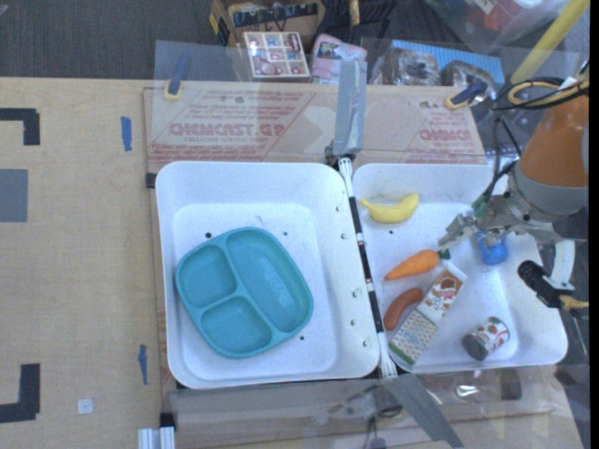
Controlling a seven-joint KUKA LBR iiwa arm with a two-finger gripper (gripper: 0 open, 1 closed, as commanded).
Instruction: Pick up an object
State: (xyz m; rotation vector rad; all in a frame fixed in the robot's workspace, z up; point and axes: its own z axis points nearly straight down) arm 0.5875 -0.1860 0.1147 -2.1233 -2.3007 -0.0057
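Small blue thing (492, 250) in the right bin (552, 349), right by the tip of the pincer (479, 224), maybe touching it. Hard to say what kind of toy. Not lifted yet, as far as can be seen: sitting low, on the white floor of the bin. Cannot tell whether the pincer is open or closed, or whether it has the blue thing at all.

A little way from the pincer, toward the middle wall: an orange carrot (413, 265), and beyond it a yellow banana (392, 209) near the bin's far corner. Below the carrot in the picture, farther from the pincer: a tall carton (429, 312) lying flat, with a brown sausage (403, 307) right beside it. Near the front edge, apart from the pincer: a small can (487, 337) on its side.

Far from the pincer, in the left bin (178, 190): a teal plate (243, 291) with three parts, nothing on it.

So, by the look of things: reaching done, pincer down among the toys. Grabbing and lifting probably left to do. Blue thing likely the one to go for, being closest.
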